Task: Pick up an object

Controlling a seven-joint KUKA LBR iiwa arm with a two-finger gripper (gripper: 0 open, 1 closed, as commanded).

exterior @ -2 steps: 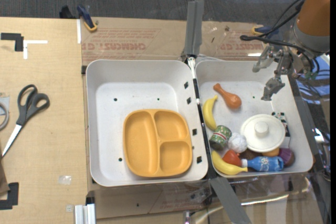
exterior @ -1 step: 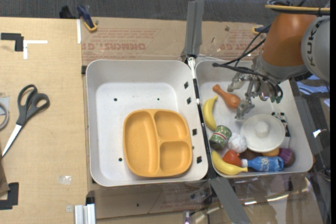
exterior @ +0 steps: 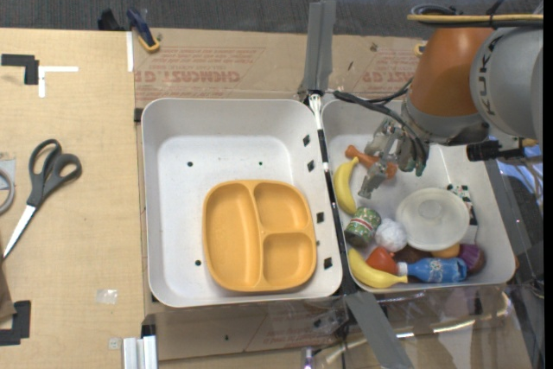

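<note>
The gripper (exterior: pixel 380 170) hangs in the right bin (exterior: pixel 497 212), jaws apart and empty. The banana (exterior: pixel 345 186) lies just to its left, its long axis running up-down in the view.

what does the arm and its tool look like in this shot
The arm is bulky and rounded, with light grey shells, a glossy orange band above the wrist, and dark KUKA lettering on the grey casing. Black cables run along and above it. The tool is a small metallic grey assembly with thin fingers and orange-red accents.
</note>
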